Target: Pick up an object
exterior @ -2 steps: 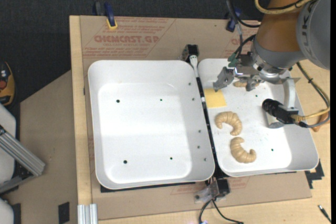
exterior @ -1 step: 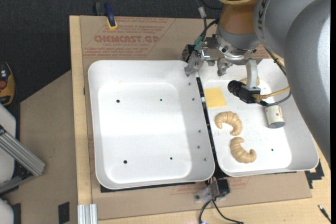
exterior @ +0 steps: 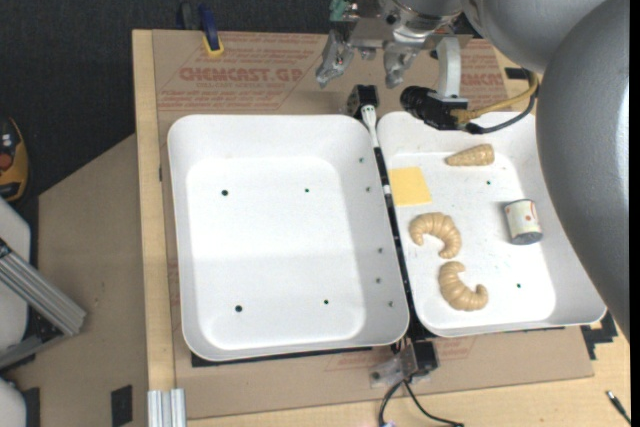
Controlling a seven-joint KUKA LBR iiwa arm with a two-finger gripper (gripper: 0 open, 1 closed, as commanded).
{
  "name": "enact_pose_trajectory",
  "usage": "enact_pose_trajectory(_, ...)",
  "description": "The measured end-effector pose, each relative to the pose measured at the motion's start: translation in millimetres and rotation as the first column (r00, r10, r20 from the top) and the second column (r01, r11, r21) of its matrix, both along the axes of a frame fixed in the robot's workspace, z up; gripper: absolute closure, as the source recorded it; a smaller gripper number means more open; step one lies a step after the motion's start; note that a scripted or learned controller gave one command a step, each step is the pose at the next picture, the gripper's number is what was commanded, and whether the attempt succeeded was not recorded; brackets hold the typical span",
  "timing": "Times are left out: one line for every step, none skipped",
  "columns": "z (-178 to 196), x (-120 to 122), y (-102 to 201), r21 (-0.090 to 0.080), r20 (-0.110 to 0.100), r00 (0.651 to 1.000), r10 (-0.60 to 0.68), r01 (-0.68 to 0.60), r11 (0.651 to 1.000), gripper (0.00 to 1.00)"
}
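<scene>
Tool (exterior: 364,67) spread and bare above the bins; tan curled croissant (exterior: 437,232) in right bin (exterior: 560,300).

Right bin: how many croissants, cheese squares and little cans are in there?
Croissants: 3
Yellow cheese square: 1
Small can: 1
Total: 5, all in the right bin.

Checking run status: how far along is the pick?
Done: nothing visible yet. In hand: the claw hangs open with nothing between its fingers, above the bench beyond the bins. Left: the whole pick. Three croissants, the yellow square and the small can all lie in the right bin.
</scene>
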State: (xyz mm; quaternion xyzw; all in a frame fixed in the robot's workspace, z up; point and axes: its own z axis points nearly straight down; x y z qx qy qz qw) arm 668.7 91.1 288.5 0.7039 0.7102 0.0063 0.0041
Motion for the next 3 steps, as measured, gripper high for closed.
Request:
enact_pose_trajectory(4, -2, -5, -0.004, -0.01, 1.0, -0.006, 0.006, 1.0, 1.0)
enact_pose_trajectory(-44, -16, 50, -0.002, -0.021, 1.0, -0.004, 0.004, 1.0, 1.0)
enact_pose_trajectory(-81, -20, 140, -0.001, -0.018, 1.0, 0.0, 0.0, 1.0, 1.0)
